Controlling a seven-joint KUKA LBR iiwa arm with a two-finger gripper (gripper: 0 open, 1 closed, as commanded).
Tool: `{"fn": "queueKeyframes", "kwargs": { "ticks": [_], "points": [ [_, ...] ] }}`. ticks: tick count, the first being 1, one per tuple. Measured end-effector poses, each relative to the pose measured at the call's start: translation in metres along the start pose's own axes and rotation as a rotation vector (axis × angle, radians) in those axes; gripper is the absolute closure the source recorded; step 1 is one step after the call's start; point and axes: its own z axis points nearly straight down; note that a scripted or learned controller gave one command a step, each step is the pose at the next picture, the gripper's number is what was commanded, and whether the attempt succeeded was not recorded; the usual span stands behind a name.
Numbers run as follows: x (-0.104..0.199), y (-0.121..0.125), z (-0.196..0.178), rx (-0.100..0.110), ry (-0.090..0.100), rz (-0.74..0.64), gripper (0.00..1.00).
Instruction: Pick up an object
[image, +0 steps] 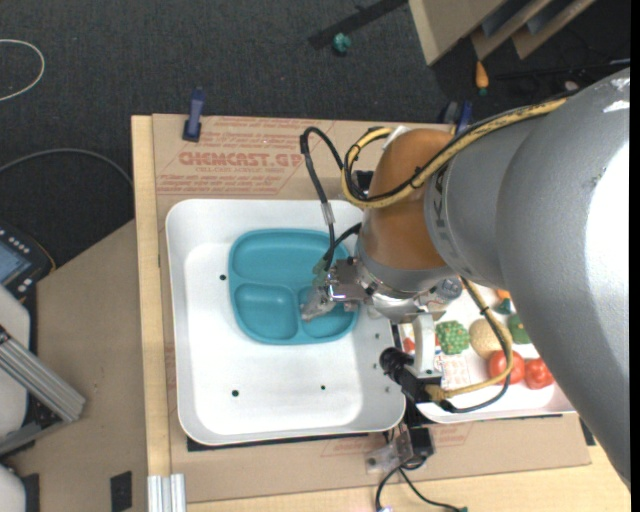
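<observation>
A teal divided plate (272, 285) lies in the left white bin (270, 410), toward its back right. My gripper (322, 300) hangs over the plate's right front edge, its metal fingers down at the rim. The orange wrist band and grey arm cover the space to the right of it. Whether the fingers grip the plate's rim cannot be made out from this angle.
The right bin (500, 405) holds several small toys: a green piece (453, 336), a tan piece (485, 338), red pieces (537, 373) and a printed card (458, 372). Most of that bin is hidden by the arm. Black cables loop above the wrist. A blue clamp (193, 113) sits at the board's back left.
</observation>
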Motion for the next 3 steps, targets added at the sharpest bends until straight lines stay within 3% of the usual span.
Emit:
{"fn": "queueKeyframes", "kwargs": {
  "ticks": [1,2,3],
  "points": [
    [-0.007,-0.001,-0.012,-0.001,-0.003,0.011,1.00],
    [0.022,-0.027,-0.145,-0.013,0.002,0.005,1.00],
    [0.066,-0.031,-0.255,-0.014,0.003,0.003,1.00]
  ]
}}
